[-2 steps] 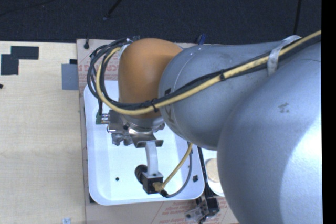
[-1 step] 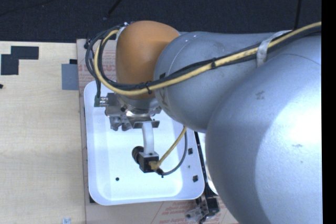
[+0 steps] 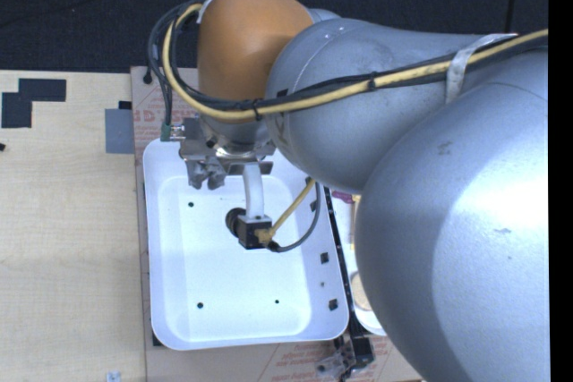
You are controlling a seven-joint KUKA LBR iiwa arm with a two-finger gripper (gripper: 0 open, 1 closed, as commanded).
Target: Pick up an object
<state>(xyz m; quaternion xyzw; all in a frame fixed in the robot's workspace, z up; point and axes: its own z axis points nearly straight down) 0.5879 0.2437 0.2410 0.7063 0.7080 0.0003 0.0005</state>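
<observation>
My gripper (image 3: pixel 206 178) hangs below the orange wrist band, over the far left part of the left white bin (image 3: pixel 179 309). It points down toward the bin floor near the back wall. Nothing shows held at its tip. The white floor of this bin shows a few small dark dots. A sliver of the right bin (image 3: pixel 365 318) peeks out under the arm, with a pale rounded thing (image 3: pixel 360 289) in it, too hidden to identify.
The big grey arm covers most of the right bin and the right half of the view. A wooden benchtop (image 3: pixel 63 237) with dark and grey square patches lies left of the bins. A small dark clamp (image 3: pixel 345 360) sits at the front edge between the bins.
</observation>
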